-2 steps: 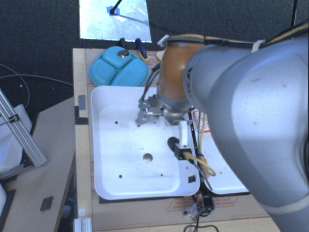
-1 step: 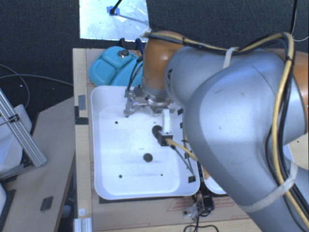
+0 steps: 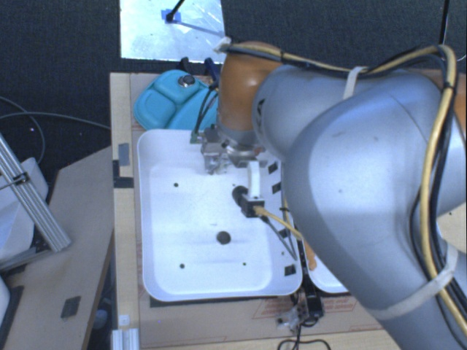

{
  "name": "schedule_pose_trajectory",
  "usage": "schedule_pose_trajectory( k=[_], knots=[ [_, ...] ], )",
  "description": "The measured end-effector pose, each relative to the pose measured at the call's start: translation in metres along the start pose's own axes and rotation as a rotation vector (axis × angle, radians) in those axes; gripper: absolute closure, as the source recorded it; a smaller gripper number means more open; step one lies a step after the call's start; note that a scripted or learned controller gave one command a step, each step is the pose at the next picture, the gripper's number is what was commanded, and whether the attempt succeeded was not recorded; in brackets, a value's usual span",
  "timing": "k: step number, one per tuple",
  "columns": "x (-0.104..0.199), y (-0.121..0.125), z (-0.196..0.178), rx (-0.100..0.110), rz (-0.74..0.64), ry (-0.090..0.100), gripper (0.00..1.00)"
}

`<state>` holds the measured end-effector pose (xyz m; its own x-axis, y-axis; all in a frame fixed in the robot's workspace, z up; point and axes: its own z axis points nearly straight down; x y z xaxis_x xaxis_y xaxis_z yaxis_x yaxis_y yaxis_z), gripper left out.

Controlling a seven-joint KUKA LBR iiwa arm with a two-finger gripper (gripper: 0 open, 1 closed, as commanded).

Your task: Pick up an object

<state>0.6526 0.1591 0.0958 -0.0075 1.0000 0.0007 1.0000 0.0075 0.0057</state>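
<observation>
White plastic, shallow and rectangular, the left bin sits on the tan worktop and serves as landmark: a small dark round object lies on its floor a little below centre, well apart from any wall. The grey arm with its orange band reaches over the bin's upper right part, its jaws low near the top wall and above the dark object; whether they stand apart or together cannot be told. Just beyond the bin's top edge rests a blue rounded plastic thing.
</observation>
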Motion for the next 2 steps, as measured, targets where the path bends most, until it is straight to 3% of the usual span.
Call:
schedule_pose_trajectory(
  k=[1, 2],
  knots=[
    [0.020, -0.067, -0.011, 0.009, 0.001, 0.000, 1.00],
    [0.080, -0.133, 0.012, 0.009, -0.002, 0.001, 1.00]
  ],
)
